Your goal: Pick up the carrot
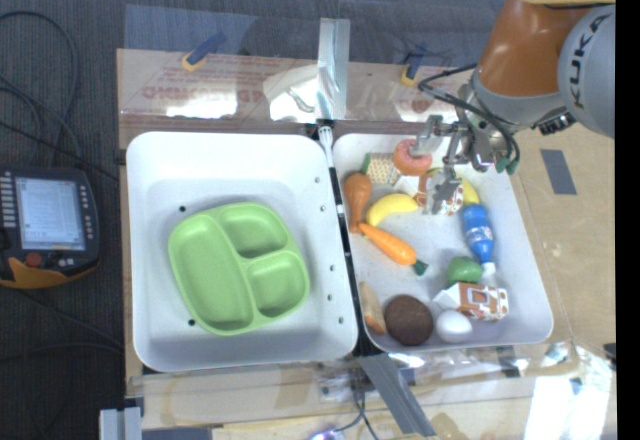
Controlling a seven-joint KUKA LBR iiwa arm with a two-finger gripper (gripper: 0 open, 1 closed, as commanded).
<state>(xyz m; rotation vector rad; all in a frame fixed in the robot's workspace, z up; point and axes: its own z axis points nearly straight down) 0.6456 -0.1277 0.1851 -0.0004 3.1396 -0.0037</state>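
Observation:
The carrot [390, 245], orange with a green tip at its lower right end, lies slanted in the middle of the right bin [535, 278]. My gripper [443, 186] hangs over the bin's upper part, above and to the right of the carrot, with its fingers pointing down among the toy foods near the banana [392, 208]. The carrot lies apart from the gripper, untouched.
The right bin also holds a red tomato [411, 156], a drumstick [356, 195], a cracker [380, 169], a blue bottle [477, 231], a green pepper [463, 270], a small carton [483, 300], a brown ball [407, 318] and a white egg [454, 325]. The left bin [160, 168] bears a green divided plate [238, 266].

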